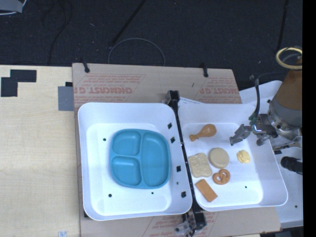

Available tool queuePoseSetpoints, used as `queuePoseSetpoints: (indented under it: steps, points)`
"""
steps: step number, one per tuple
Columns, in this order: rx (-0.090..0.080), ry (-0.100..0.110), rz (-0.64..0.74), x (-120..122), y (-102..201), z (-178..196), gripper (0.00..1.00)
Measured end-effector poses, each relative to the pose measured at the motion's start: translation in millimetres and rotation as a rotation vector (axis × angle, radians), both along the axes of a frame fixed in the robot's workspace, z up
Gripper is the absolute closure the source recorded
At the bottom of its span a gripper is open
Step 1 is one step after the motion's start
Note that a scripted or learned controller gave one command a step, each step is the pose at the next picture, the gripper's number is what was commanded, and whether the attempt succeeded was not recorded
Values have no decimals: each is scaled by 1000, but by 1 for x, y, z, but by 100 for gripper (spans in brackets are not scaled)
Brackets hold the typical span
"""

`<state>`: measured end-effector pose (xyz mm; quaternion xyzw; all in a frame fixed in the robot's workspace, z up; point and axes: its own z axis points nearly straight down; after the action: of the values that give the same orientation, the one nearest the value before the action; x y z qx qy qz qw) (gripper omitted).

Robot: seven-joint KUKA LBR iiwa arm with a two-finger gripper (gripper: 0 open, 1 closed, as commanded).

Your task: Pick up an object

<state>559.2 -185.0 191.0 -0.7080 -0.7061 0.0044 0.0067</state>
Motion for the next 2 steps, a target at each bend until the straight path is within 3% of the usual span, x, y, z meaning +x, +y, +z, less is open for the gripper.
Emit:
queuePoseSetpoints:
  steps: [1,2]
  points:
    - [-2,-13,3,3,0,8,0]
    - [0,-8,3,1,7,-54,0]
